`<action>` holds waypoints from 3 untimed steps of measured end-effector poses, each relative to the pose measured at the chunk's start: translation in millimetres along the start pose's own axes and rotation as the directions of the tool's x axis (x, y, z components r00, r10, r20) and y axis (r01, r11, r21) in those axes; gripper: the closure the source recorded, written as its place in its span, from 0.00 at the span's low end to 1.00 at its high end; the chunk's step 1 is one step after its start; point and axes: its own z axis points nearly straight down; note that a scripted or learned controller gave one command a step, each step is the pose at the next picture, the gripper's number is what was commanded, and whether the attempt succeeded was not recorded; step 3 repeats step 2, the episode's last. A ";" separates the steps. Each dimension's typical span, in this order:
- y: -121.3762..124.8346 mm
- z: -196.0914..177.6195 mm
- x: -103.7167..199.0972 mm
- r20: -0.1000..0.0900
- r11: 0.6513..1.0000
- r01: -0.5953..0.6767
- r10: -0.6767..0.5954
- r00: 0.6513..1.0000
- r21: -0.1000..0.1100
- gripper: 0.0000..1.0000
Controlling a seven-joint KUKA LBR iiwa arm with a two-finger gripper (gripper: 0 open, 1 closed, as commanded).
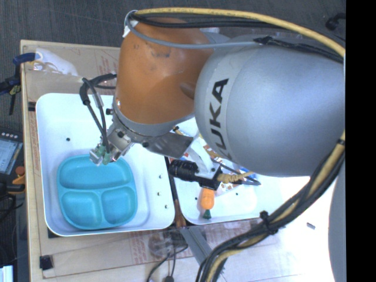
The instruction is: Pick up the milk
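1. Arm (235,93): grey and orange, leaning across both bins and covering most of the right bin (247,207).
2. Left bin (53,116): white, shallow; holds the blue tray.
3. Blue tray (97,192): three compartments, in the near part of the left bin. All places below are given from it.
4. Gripper (104,153): just above the tray's far edge, low. Whether the pincer is wide or narrow cannot be told; nothing is seen held.
5. Carrot (205,200): right of the tray, in the right bin.
6. Milk: not identifiable; likely under the arm, so position, heading and long axis cannot be told.
7. Step, as judged: search or approach. The next move calls for locating the milk first.
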 end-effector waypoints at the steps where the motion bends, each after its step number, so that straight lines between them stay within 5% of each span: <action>1: 17.9 -117.9 -40.5 0.001 0.920 -0.391 0.391 0.920 -0.004 1.00; 2: -0.9 -22.9 -0.6 0.001 0.952 -0.306 0.306 0.952 0.002 1.00; 3: -0.9 -22.9 -0.6 0.001 0.952 -0.306 0.306 0.952 0.002 1.00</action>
